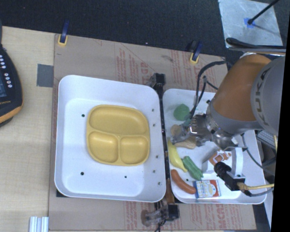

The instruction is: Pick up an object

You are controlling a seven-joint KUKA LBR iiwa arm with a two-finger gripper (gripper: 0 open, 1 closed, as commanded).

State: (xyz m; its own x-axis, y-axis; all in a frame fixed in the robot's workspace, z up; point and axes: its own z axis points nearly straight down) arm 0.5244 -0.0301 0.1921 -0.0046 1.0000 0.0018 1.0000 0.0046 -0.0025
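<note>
Oddly, the arm's two-finger gripper (185, 133) hung low in the right-hand shallow white bin (251, 197), whether apart or together I couldn't tell, beside a light, smooth yellow plastic banana (176, 158) probably best pinched across its narrow middle.

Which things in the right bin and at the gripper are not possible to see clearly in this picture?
- Gripper, camera view: the wrist covers it, so open or shut is unclear.
- Tan object beneath it: partly hidden; its kind is unclear.
- Right bin: the arm hides much of its floor.
- Small box: its print is too small to read.
</note>
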